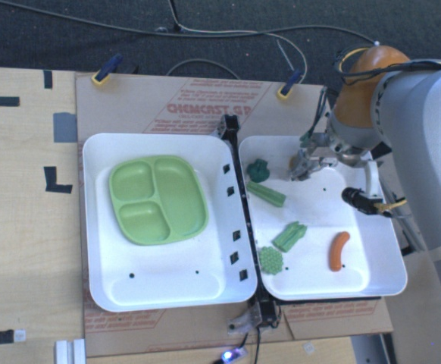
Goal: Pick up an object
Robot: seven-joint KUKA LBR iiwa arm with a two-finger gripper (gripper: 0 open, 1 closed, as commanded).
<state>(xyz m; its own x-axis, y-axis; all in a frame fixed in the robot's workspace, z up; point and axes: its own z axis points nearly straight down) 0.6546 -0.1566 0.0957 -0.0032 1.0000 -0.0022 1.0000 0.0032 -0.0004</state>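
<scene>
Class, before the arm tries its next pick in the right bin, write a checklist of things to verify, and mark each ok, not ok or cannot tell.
1. End effector is over the right bin: ok.
2. Fingers open: cannot tell.
3. Something held: cannot tell.
4. Orange sausage lies apart from the other items: ok.
5. Dark green piece is clear of the divider: not ok, it sits close.
6. Green tray is away from the pick, in the left bin: ok.

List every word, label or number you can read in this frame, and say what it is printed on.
"CHEMCAST GP": red print on the brown cardboard sheet under the two bins, readable above the left bin.
Smaller red lines around it, and along the cardboard's front edge: too small and blurred to read.
Green divided plate, toy foods, gripper: no text seen.
</scene>
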